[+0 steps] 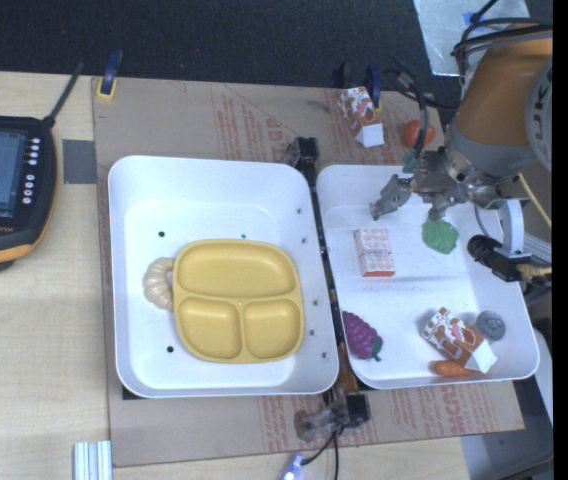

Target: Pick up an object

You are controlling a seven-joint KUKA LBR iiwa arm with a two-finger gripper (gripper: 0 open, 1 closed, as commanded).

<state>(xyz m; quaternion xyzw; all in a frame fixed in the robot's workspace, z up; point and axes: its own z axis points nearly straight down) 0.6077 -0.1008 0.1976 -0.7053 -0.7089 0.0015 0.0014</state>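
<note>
Arm reaches from right, end effector [416,196] spread open over right bin [404,368] near green toy [441,235]; left bin [139,368] holds yellow tray [236,299]

We are seeing a teach pendant [2,193] lying at the bench's left, and a blue clamp [110,73] gripping the cardboard sheet [214,118].

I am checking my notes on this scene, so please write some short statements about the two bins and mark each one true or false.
1. The yellow divided tray lies in the left bin. True.
2. The purple grapes lie in the left bin. False: they are in the right bin, at its left rim.
3. The gripper hangs over the right bin. True.
4. The green toy lies on the yellow tray. False: it lies in the right bin.
</note>
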